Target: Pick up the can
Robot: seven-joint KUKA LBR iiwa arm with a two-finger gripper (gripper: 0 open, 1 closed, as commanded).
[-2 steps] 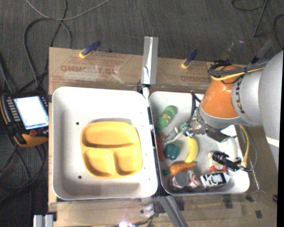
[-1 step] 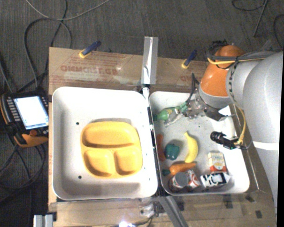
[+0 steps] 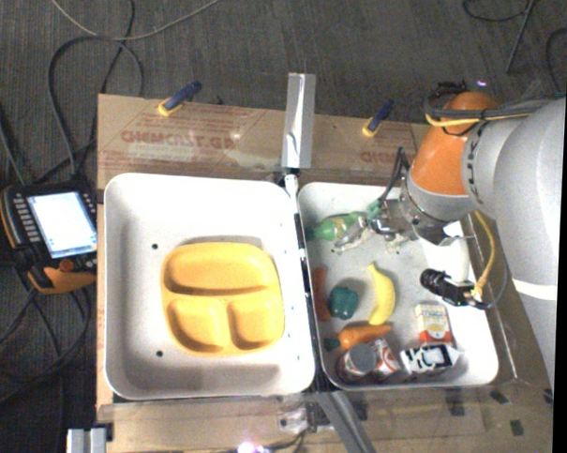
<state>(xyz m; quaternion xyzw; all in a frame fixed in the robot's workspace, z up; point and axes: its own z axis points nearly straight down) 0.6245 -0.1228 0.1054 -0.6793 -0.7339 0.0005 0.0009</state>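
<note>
One fixed overhead camera, angled downward, both bins (image 3: 122, 261) visible, arm (image 3: 510, 184) entering right

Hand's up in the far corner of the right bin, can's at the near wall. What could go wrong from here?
1. The hand sits beside the clear green plastic bottle, far from the silver metal can; shutting there would likely grab the bottle instead.
2. The can lies packed against the orange carrot and the black-and-white small carton, by the right white bin's near wall. Fingers may lack room or drag neighbours.
</note>
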